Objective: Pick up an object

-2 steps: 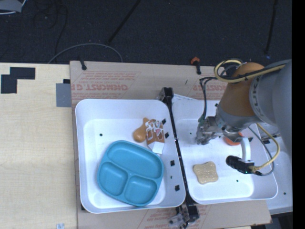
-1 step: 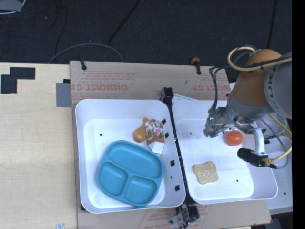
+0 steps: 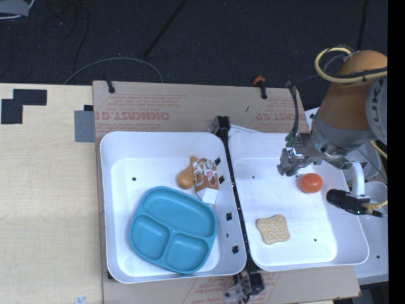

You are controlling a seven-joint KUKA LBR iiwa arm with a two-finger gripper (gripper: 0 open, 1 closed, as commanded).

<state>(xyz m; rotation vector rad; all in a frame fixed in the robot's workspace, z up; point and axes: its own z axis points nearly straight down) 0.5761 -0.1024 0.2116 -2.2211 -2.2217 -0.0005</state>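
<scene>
The claw (image 3: 292,163) is seen low over the right bin (image 3: 354,249), near its back wall, and whether it is wide or narrow cannot be told from this slanted view; nothing is seen held in it. Just beside it, toward the right, an orange ball (image 3: 311,183) lies on the bin floor, apart from the claw though close. Nearer the front of the same bin a tan cracker (image 3: 273,229) lies flat, well apart from the ball. The ball is judged the likeliest target, being the nearest thing. It is judged to be light and smooth, round enough to roll if nudged from one side, so it is best taken across its widest part with the claw centred above it and lowered straight down. The cracker is judged thin and flat, perhaps soft or brittle, and hard to get hold of except at its edges. In the left bin (image 3: 111,170) a blue tray (image 3: 172,229) with three compartments is seen, and behind it a brown and white toy (image 3: 199,173) rests near the divider between the bins. Both bins are carried by the surface (image 3: 50,220), on a cardboard sheet (image 3: 164,109).
</scene>
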